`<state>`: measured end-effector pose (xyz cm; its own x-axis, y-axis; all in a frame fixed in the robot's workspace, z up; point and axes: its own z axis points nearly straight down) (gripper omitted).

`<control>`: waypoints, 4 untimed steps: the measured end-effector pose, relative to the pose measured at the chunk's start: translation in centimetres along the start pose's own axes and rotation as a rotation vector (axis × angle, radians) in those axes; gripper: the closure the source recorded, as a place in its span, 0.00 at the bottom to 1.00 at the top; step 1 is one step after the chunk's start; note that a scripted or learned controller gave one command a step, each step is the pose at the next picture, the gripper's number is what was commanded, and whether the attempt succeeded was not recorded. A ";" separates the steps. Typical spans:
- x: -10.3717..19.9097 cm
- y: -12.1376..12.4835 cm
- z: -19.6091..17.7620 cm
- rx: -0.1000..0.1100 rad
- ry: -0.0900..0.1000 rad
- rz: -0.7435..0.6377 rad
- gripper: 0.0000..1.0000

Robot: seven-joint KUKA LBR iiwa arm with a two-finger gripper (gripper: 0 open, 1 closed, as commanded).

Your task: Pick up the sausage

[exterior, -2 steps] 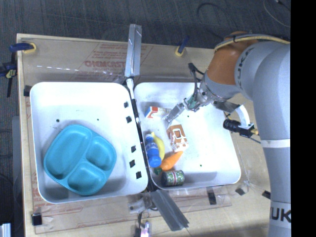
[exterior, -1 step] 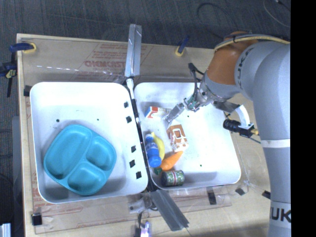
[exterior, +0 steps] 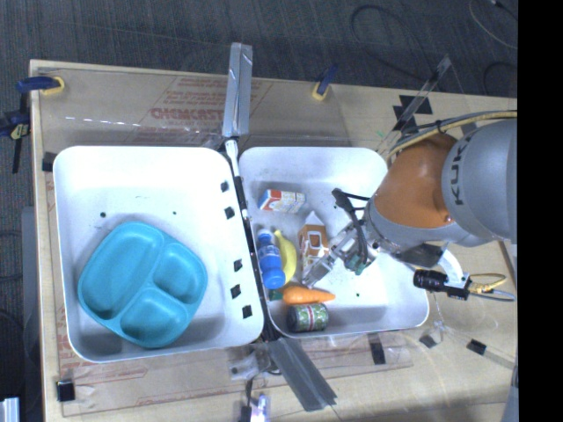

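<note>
In the right bin [exterior: 387, 301], a brownish-orange item [exterior: 311, 237] that may be the sausage lies near the middle, just right of a yellow banana [exterior: 287, 253]. My gripper [exterior: 327, 264] reaches in from the right and hangs low over the bin, its tip between that brownish item and the orange carrot [exterior: 308, 295]. It partly covers the brownish item's lower right side. Nothing can be seen held in it.
A blue bottle [exterior: 268, 260] lies by the divider, a small carton [exterior: 281, 200] sits at the back, and a green can [exterior: 308, 316] is at the front. The left bin [exterior: 79, 174] holds a blue divided plate [exterior: 141, 280]. The arm's orange band [exterior: 418, 187] overhangs the right rim.
</note>
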<state>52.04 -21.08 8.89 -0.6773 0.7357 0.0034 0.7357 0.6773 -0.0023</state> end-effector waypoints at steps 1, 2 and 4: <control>-5.6 6.2 -0.2 -0.002 -0.003 -0.059 0.00; -5.5 5.8 -0.8 0.007 0.005 -0.061 1.00; -7.6 8.2 -32.7 -0.002 -0.003 0.035 1.00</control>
<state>63.36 -21.14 41.54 -0.6513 0.7589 0.0002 0.7589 0.6513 -0.0004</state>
